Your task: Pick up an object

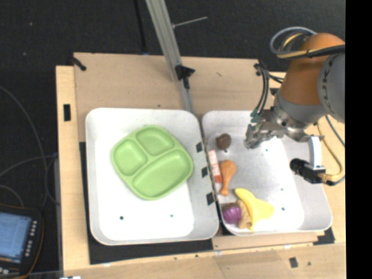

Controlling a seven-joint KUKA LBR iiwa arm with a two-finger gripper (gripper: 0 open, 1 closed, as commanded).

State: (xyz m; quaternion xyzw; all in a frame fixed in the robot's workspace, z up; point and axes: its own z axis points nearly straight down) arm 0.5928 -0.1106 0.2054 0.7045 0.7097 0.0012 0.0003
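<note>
Over the right bin (290,211), toward its 12 o'clock end, the gripper (254,136) hangs with nothing seen between its fingers (whether they are spread or pressed together cannot be told). At 9 o'clock from it lies a brown lump (223,140); at 7 o'clock a chicken drumstick (226,174), a yellow banana (254,203) and a purple piece (232,214). A green divided plate (152,163) sits in the left bin (104,214).

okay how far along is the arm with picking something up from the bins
Nothing looks picked yet. The gripper hangs over the right bin, a little right of the small brown object. The drumstick, banana and purple piece lie in that bin; the green plate sits in the left one. Grasp and lift remain.
</note>
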